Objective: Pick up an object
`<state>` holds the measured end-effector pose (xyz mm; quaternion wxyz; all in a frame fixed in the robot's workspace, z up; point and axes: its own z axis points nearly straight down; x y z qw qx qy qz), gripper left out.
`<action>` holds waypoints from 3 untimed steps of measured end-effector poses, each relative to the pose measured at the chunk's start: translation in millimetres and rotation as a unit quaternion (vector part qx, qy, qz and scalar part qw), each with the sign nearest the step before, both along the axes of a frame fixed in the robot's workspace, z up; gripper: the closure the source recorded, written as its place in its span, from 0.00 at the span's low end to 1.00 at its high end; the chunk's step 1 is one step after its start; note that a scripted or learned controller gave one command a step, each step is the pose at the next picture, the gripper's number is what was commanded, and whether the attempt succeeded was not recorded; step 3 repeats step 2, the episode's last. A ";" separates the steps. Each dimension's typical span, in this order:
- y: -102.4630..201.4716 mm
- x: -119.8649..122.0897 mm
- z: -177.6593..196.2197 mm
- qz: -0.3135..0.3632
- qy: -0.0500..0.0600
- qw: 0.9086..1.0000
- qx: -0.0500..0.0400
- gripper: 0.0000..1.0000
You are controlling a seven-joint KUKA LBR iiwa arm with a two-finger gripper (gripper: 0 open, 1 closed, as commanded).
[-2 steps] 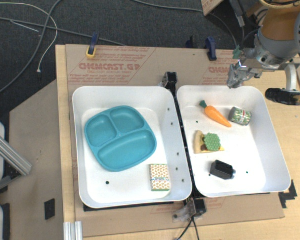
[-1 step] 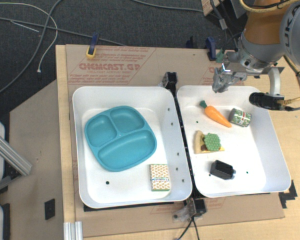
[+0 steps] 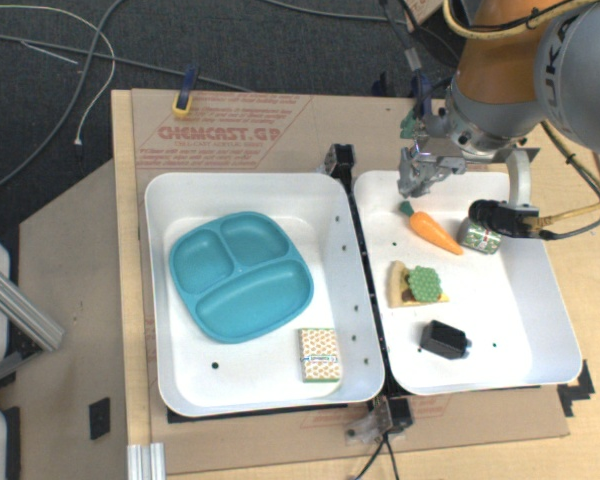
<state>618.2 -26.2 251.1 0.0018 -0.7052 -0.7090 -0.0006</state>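
Under my gripper [image 3: 417, 183], whose finger state I cannot tell, the right bin [image 3: 540, 353] holds one carrot [image 3: 436, 231], one can [image 3: 481, 237], one sandwich [image 3: 418, 286], one black block [image 3: 444, 340]; left bin [image 3: 165, 368]: one blue plate [image 3: 242, 275], one carton [image 3: 320, 354].

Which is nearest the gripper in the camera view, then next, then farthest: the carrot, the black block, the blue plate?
From the gripper:
1. Carrot, just below it in the right bin.
2. Black block, near the right bin's front edge.
3. Blue plate, across in the left bin.
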 end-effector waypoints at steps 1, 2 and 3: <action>51.2 -20.0 -13.2 0.000 0.001 1.000 0.000 1.00; 91.7 -53.7 -27.8 0.000 0.002 1.000 0.000 1.00; 91.7 -53.7 -27.8 0.000 0.002 1.000 0.000 1.00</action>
